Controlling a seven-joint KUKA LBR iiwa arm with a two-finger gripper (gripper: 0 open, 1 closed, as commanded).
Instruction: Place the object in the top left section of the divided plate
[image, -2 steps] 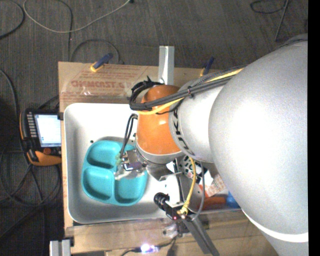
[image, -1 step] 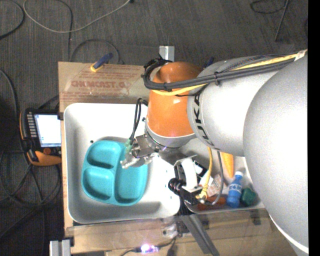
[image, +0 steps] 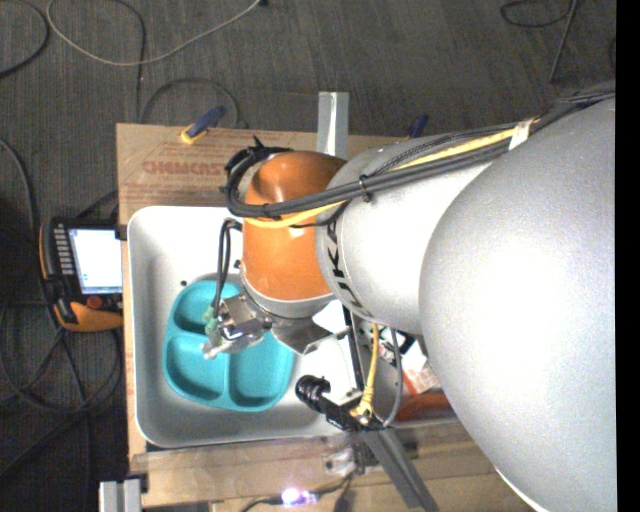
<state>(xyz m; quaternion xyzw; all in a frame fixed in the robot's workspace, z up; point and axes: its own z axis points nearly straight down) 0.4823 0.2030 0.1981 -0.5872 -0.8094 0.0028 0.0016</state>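
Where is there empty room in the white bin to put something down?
Bare white floor runs along the bin's left wall, beside the blue plate, and along its top left corner. It is crowded at the plate's upper middle, where the gripper hangs.

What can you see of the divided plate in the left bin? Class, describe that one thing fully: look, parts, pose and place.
The divided plate is turquoise, smooth and glossy like plastic, with rounded corners and raised ridges splitting it into sections. It lies flat on the floor of the left white bin, toward the bin's front half. The gripper hangs over the middle of the plate and hides part of it; whether it touches the plate cannot be told. The visible sections look bare.
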